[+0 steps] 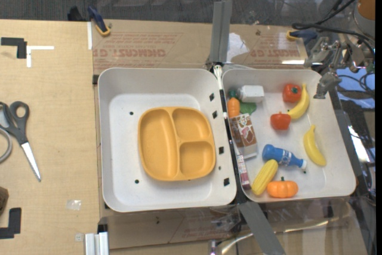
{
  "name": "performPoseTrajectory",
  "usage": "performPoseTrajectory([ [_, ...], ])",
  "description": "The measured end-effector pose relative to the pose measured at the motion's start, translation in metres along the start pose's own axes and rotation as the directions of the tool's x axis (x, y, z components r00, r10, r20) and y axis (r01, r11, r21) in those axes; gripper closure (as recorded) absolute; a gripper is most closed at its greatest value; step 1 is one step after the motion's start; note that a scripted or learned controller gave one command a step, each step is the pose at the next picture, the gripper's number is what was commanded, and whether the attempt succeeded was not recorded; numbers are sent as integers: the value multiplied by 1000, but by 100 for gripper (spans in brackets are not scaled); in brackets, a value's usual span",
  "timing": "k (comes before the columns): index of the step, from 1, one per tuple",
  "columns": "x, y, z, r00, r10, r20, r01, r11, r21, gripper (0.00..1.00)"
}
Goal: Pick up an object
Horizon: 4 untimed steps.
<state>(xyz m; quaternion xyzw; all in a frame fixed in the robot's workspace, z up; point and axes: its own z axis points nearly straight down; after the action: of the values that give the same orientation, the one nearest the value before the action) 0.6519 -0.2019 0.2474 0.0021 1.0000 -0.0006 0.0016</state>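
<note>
I see the arm point(365, 6) coming in at the upper right, its orange band at the frame edge and the wrist hardware hanging over the far right corner of the right bin point(334, 146). The gripper point(325, 85) points down over that bin's right rim, beside the upper banana point(300, 103). I cannot tell how the jaws stand; nothing shows between them.

In the right bin I count a tomato point(292, 92) touching the upper banana, a second tomato point(280, 120) below it, a lower banana point(314, 146) near the right wall, a blue bottle point(283, 156), a corn cob point(265, 177), a small pumpkin point(282, 189), a white block point(252, 92), a carrot point(233, 107) and a brown packet point(243, 131) along the left wall.

The left bin point(113, 128) holds a yellow divided plate point(177, 143). Scissors point(22, 137) lie on the bench point(48, 188) at far left.
</note>
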Motion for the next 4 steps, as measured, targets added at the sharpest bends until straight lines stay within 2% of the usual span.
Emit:
performPoseTrajectory([
  [1, 13, -19, 116, 998, 58, 16, -58, 998, 3, 0],
  [2, 12, -18, 128, 987, 155, 45, -155, 988, -1, 0],
  [3, 19, -11, 129, 985, 166, 52, -167, 986, 8, 0],
  [4, 49, 25, 154, 961, 276, 0, -276, 961, -1, 0],
])
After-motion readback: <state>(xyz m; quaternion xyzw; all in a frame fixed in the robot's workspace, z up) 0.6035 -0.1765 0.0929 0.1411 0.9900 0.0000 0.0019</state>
